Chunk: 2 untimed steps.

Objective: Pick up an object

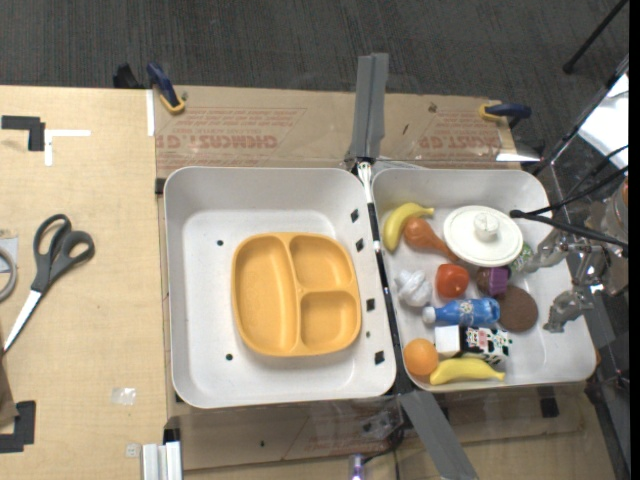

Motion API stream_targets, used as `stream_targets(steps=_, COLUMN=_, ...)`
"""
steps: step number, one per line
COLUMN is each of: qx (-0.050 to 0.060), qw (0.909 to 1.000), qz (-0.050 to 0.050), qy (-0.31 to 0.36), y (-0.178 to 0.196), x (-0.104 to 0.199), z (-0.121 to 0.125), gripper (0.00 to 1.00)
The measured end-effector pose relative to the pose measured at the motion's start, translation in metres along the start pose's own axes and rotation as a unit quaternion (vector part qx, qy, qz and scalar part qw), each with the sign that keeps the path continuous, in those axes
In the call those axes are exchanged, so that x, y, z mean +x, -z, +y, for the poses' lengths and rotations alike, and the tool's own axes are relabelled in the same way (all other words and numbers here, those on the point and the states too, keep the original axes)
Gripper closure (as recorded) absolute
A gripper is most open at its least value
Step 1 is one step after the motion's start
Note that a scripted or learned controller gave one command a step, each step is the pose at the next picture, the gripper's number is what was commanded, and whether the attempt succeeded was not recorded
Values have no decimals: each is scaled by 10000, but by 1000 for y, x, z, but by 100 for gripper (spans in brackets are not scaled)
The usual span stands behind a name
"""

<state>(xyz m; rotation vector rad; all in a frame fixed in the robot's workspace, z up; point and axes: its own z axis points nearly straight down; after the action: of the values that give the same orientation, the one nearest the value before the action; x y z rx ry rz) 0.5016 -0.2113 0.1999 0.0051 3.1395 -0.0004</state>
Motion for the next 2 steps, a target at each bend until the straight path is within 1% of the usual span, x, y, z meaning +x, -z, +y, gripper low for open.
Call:
stream_targets(steps=1, qx=39, qw=9993, qz=-89, qy=352, y=-89, x=-7, z=29, gripper=0)
stream_targets(steps=2, qx=48, qw=9997, qz=-127, qy=-226, y=-94, x=-8, z=80, gripper=0)
